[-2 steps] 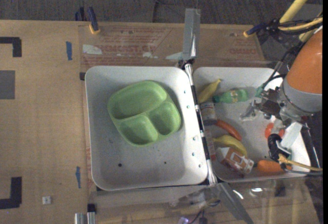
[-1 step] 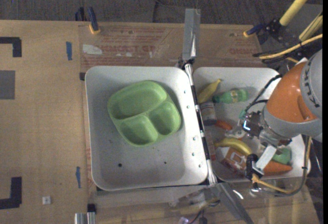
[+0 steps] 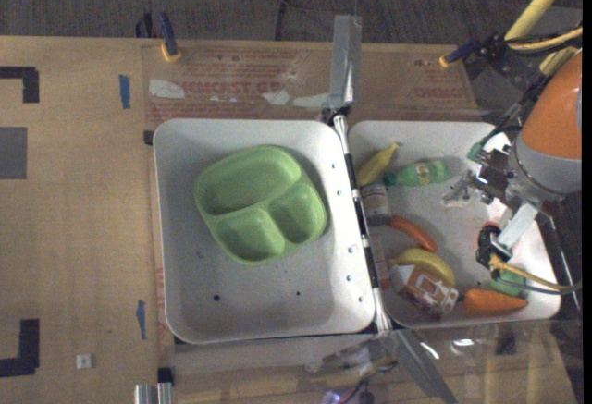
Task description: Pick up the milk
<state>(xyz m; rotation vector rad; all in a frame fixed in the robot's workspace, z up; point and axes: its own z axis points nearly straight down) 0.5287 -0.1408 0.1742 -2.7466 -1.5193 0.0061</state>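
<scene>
A: Milk?

B: Small carton point(image 3: 427, 289), lying tilted on its side in the right bin point(image 3: 435, 128), in the corner by the divider and the near edge of the bench. Just beside a banana point(image 3: 425, 262), maybe touching it; carrot point(image 3: 492, 301) near on the other side.

A: Gripper?

B: Low over the far side of the same bin point(image 3: 481, 188), near the green bottle point(image 3: 418, 174), well apart from the milk. Open or closed: impossible to tell, too cluttered and blurred there. Nothing seen held.

A: Handling?

B: Probably light, likely a toy. Stiff flat faces, smooth and perhaps a little slippery; could dent if cardboard.

A: Where to grip?

B: Across the two long flat sides, around the middle, not the corners. Best approached from above, away from the banana. Risk: nudging the carton against the bin wall, or catching the banana too.
</scene>
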